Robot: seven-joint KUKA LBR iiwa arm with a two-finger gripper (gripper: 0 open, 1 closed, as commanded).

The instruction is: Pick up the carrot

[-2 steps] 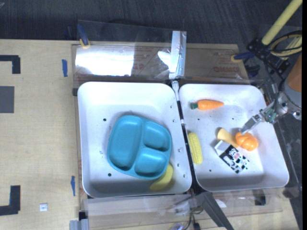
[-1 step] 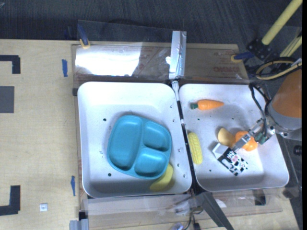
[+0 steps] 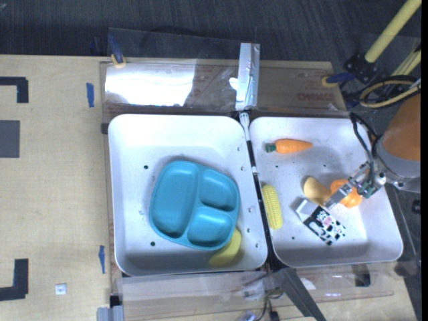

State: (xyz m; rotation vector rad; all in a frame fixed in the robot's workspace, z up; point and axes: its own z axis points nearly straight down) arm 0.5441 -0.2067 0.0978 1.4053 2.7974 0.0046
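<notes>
Camera view shows the arm (image 3: 404, 139) reaching into the right bin (image 3: 384, 246); its gripper (image 3: 348, 194) hovers by a yellow lump (image 3: 315, 189), jaw state impossible to tell. Well apart, the carrot (image 3: 291, 147) lies flat near the bin's far wall, orange, green end leftward.

arm (image 3: 404, 146): grey casing | orange band above wrist | black cables at 1 o'clock | small metallic wrist fittings
</notes>
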